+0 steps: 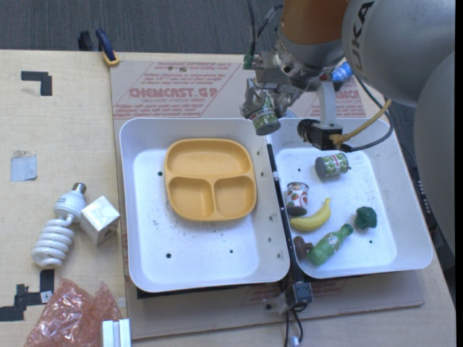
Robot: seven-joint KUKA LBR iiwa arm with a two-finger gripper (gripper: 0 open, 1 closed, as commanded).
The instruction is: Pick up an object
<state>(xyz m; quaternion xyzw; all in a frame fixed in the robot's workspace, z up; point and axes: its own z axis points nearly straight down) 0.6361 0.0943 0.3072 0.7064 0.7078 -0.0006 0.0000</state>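
My gripper (pixel 265 120) hangs over the back rim where the two white bins meet, its fingers shut on a small green-labelled can (pixel 266 118) lifted above the bins. In the right bin (pixel 405 223) lie a second green-labelled can (pixel 332 165), a red and white can (pixel 297 196), a banana (pixel 312 217), a broccoli floret (pixel 365 217), a green bottle (pixel 330 243) and a small brown item (pixel 300 246). The left bin (pixel 145 244) holds a yellow divided plate (pixel 211 178).
The arm's grey and orange body covers the upper right. On the bench left of the bins lie a spiral light bulb (pixel 56 230), a white cube (pixel 100 217) and a red mesh bag (pixel 69 313). A blue clip (pixel 107 47) sits at the back.
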